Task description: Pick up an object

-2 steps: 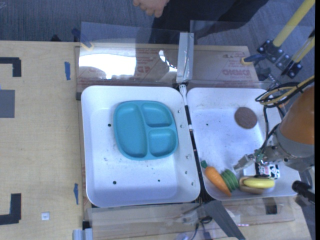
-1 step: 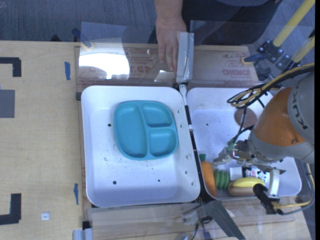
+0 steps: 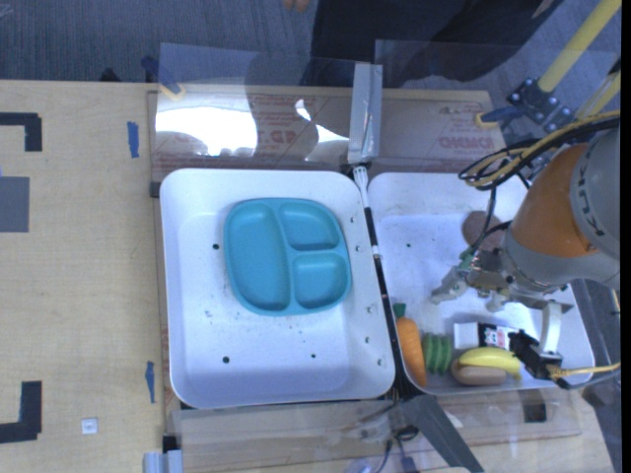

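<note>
My gripper (image 3: 469, 293) hangs over the middle of the right bin (image 3: 414, 215), its fingers (image 3: 448, 289) spread open with nothing between them. The loose objects lie along the bin's near edge, below the gripper: an orange carrot (image 3: 411, 351), a green piece (image 3: 437, 353), a yellow banana (image 3: 490, 361) resting on a brown item (image 3: 476, 375), and a small black and white item (image 3: 494, 337). A brownish object (image 3: 476, 227) sits further back, partly behind the arm.
The left bin (image 3: 187, 294) holds a blue divided plate (image 3: 288, 254). A raised rim (image 3: 370, 254) separates the two bins. Cables (image 3: 513, 156) and the grey arm with its orange band (image 3: 552, 215) cover the right bin's right side. A person stands beyond the far edge.
</note>
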### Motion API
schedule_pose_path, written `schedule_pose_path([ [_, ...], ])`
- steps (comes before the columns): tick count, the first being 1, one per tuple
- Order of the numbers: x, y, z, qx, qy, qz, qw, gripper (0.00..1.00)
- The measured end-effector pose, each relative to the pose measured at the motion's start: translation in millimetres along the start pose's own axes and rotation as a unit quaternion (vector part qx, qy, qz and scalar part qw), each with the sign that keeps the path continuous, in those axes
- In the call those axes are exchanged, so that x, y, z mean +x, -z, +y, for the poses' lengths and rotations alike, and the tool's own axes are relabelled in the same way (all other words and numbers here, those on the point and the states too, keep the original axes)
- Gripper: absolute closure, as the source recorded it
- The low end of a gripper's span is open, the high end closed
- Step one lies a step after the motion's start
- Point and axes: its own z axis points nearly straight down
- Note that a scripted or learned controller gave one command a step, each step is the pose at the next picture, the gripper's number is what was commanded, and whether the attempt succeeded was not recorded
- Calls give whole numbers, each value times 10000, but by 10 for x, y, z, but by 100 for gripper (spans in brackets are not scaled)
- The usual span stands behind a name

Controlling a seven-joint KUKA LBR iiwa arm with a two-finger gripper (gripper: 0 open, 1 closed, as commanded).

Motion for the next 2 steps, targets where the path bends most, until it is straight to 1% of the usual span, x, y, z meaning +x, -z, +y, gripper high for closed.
schedule_pose_path([
  [1, 385, 1018, -213, -12, -152, 16, 9999, 0],
  [2, -237, 4, -363, 10, 241, -1, 9997, 0],
])
